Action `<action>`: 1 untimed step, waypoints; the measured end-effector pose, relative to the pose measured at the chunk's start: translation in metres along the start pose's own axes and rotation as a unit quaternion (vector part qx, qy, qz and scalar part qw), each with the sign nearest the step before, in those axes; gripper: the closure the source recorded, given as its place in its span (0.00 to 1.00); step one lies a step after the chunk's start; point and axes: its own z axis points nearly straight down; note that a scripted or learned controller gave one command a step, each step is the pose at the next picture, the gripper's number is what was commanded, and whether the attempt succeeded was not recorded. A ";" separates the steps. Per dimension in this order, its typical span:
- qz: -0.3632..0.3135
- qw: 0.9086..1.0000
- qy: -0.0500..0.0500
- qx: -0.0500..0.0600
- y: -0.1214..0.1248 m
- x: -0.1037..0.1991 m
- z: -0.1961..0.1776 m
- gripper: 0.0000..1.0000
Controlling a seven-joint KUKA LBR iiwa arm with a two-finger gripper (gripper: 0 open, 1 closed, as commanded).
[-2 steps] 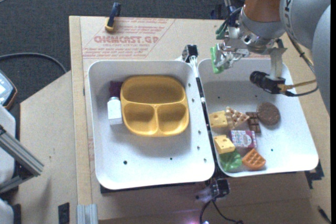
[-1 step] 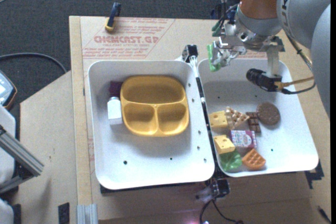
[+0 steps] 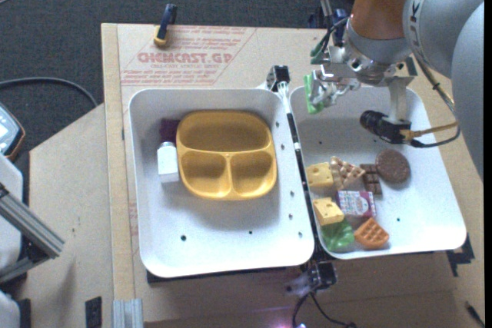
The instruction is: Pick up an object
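Camera view: slanted look down on two white bins side by side, with the arm reaching in from the right.
Arm: the grey KUKA arm (image 3: 453, 19) with its orange band hangs over the far end of the right bin (image 3: 438, 219), a pose that judges as either lining up a reach or carrying something off.
Gripper: the gripper (image 3: 319, 92) sits just above the ridge between the bins, and a small green piece (image 3: 312, 101) shows at its fingertips; whether the claw is pinching that piece or merely passing in front of it, I cannot tell.
Candidate objects: toy food lies clustered at the near end of the right bin, well apart from the gripper, so most of the picks are untouched.
Cluster detail: two yellow cheese wedges (image 3: 320, 176), a brown round cookie (image 3: 393, 166), a pink packet (image 3: 355, 203), an orange waffle (image 3: 371, 233) and a green piece (image 3: 338, 236) lie touching or just beside each other, which would likely make a clean single grasp harder.
Left bin: the left bin (image 3: 154, 242) holds a yellow divided plate (image 3: 227, 154) lying flat, with a small white bottle (image 3: 167, 161) and a dark purple item (image 3: 169, 127) tucked beside its left edge.
Black part: a dark cylinder (image 3: 382, 126) on a cable hangs over the right bin by the wrist; it looks like rig hardware, not a pick.
Progress: unsettled, since a secure hold cannot be confirmed.
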 end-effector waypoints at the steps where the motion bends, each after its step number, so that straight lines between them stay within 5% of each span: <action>1: -0.001 1.000 0.000 -0.004 0.005 -0.004 -0.019 1.00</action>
